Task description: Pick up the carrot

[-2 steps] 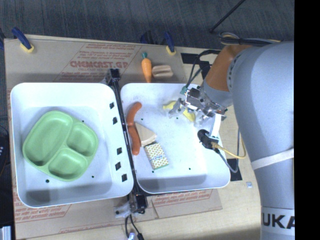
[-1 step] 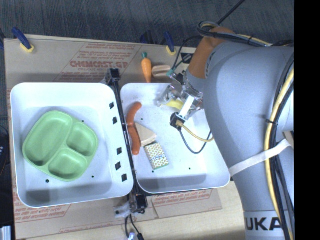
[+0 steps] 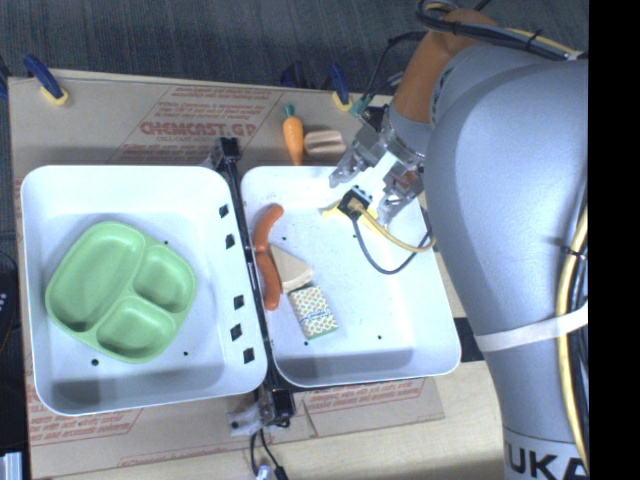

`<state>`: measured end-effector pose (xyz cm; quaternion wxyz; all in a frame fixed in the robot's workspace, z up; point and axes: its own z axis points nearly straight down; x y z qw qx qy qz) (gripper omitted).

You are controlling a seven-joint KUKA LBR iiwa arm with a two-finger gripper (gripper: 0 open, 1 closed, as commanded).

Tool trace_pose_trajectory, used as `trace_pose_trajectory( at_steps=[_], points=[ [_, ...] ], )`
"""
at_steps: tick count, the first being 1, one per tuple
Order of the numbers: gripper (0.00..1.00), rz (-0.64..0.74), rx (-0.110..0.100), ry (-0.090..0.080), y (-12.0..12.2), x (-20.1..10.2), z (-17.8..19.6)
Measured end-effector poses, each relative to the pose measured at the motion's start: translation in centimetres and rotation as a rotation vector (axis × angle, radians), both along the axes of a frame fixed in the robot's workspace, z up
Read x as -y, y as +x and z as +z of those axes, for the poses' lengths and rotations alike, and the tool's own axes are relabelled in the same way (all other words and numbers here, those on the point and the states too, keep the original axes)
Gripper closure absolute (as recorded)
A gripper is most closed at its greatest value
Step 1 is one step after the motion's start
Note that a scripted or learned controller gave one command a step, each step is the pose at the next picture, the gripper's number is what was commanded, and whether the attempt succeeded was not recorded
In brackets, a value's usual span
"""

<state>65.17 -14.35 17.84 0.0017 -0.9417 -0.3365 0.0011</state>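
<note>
Nearest the camera, the right bin (image 3: 420,353) holds a patterned packet (image 3: 314,312), a wedge (image 3: 291,267) and two sausages (image 3: 266,251). Behind them the tool (image 3: 375,180) hangs over the bin's far edge, fingers spread and grasping nothing. The carrot (image 3: 292,138) lies outside, on cardboard (image 3: 200,118) behind the rim, beside a brown block (image 3: 324,144). The risk: the tool may strike the rim or catch the block, and the orange sausages could be mistaken for the carrot. The bench stands on dark floor (image 3: 200,18).
</note>
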Motion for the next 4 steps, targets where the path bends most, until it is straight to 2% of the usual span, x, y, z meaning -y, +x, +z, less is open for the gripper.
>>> trace_pose_trajectory(
  at_steps=[1,2,3,4],
  points=[
    [0.0,-0.236,-0.007,0.0,-1.9,5.8,-8.8],
    [0.0,-0.48,-0.005,0.0,-0.6,-0.6,-8.7],
    [0.0,-0.479,0.0,-0.002,-2.9,-7.1,10.4],
    [0.0,-0.482,-0.006,-0.002,-1.9,-4.1,-1.5]
  ],
)
